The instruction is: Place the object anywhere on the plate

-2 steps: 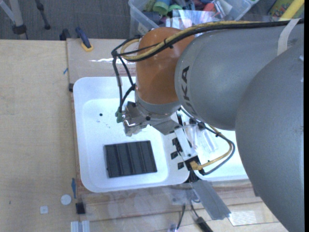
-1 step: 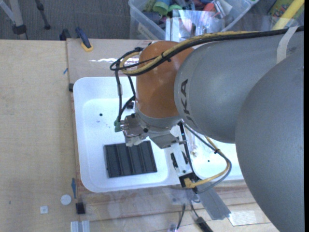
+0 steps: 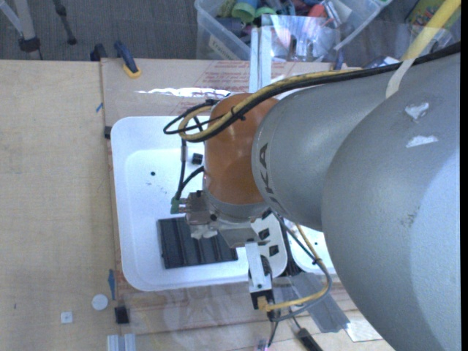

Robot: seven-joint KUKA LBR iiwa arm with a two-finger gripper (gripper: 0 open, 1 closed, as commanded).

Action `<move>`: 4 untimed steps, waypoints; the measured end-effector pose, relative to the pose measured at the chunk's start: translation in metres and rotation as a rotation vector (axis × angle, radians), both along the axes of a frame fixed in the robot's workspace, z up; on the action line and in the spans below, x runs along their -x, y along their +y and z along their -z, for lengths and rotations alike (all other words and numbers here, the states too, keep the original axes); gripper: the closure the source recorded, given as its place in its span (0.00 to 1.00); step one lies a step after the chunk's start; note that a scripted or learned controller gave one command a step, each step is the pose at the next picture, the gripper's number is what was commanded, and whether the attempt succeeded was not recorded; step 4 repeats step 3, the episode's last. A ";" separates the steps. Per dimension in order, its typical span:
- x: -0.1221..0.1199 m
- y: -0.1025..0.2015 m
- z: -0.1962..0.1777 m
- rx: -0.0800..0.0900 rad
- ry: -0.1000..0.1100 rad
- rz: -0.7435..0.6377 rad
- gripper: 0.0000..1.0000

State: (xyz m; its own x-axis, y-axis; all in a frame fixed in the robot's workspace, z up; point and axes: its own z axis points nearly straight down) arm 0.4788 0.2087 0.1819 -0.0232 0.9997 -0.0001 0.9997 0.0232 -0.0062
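Observation:
The grey arm with its orange band covers most of the view and reaches down into the left white bin. Its wrist ends near the bin's front, where my gripper shows as a dark ribbed rectangular shape low over the bin floor. I cannot tell whether that dark shape is all gripper or partly something lying under it. A small dark speck and a small dark piece lie on the bin floor farther back. The arm hides the right bin, and I can make out no plate.
A clear tub of colourful toys stands behind the bench. A blue and yellow clamp sits at the back left corner. Small bits lie on the wooden bench in front of the left bin. Black cables loop off the arm.

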 end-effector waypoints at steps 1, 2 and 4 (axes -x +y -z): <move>0.000 0.008 0.075 0.001 0.000 0.293 1.00; 0.000 0.016 -0.041 0.002 -0.004 0.074 1.00; 0.001 0.016 0.069 0.003 0.000 0.408 1.00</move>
